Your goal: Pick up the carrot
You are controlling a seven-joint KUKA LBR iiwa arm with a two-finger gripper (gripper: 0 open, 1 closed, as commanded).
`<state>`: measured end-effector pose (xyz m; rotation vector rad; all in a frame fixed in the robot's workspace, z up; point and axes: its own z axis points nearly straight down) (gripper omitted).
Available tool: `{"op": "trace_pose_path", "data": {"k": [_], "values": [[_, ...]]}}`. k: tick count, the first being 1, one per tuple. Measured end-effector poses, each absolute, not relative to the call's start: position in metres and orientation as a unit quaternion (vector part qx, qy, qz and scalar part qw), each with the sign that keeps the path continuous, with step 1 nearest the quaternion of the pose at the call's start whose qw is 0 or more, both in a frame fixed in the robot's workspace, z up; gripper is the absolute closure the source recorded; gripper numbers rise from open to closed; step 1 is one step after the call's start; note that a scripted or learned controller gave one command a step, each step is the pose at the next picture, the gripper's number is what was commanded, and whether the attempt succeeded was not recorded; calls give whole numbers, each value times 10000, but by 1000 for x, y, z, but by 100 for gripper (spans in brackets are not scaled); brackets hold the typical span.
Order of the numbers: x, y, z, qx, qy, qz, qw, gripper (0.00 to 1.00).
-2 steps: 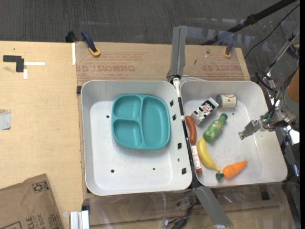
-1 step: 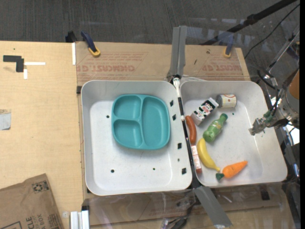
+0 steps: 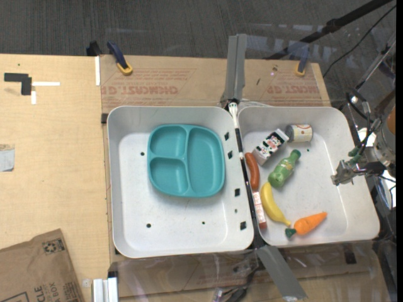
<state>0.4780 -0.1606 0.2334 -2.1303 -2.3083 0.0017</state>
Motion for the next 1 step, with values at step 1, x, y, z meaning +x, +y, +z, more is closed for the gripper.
{"op": "trace_pose_path", "data": {"k": [1], "values": [[479, -137, 260, -7301, -6833, 6, -7, 100]]}}
